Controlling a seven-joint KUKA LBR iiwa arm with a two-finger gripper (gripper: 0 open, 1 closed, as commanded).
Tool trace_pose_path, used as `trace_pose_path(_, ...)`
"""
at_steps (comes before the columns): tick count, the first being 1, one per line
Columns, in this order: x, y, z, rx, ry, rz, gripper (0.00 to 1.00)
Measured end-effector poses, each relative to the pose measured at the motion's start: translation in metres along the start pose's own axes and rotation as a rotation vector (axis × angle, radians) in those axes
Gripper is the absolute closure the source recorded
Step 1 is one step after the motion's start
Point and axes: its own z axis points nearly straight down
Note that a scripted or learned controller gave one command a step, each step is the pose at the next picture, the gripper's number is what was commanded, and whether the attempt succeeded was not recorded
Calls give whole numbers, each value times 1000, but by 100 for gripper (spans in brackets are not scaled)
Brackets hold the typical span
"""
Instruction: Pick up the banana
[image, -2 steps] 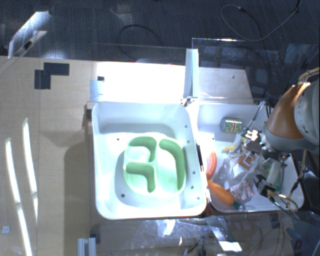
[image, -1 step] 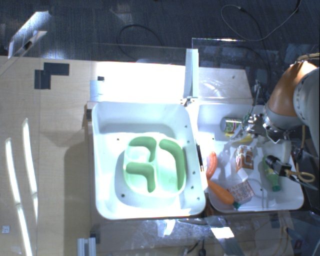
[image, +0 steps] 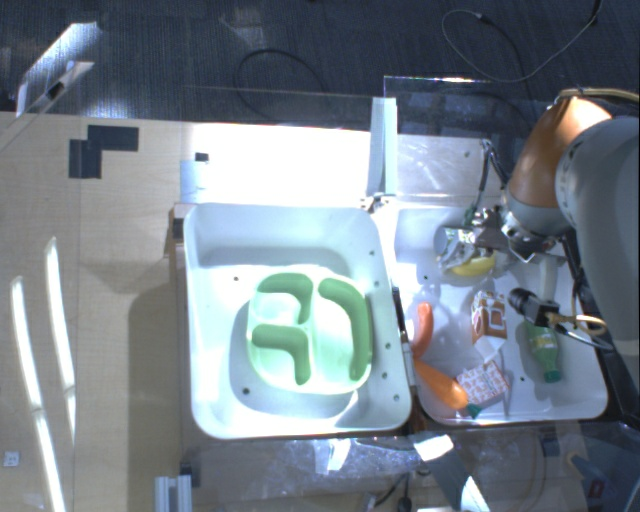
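Pincer (image: 462, 243) sits low in the right bin (image: 590, 400), right over the yellow banana (image: 474, 266), seemingly to grab it; its grip state cannot be told.

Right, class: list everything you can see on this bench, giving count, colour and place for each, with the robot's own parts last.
Left bin: one, white, centre of the view.
Divided plate: one, green, in the left bin.
Right bin: one, white, beside the left bin.
Banana: one, yellow, far end of the right bin, at the end effector.
Carrots: two, orange, along the right bin's left wall.
Cartons: two, red and white, middle of the right bin.
Bottle: one, green, right side of the right bin.
Arm: one, grey with orange band, upper right.
End effector: one, metallic, over the banana.
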Motion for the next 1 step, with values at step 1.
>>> trace_pose_path(1, 4, 2, -12, -6, 2, -8, 100)
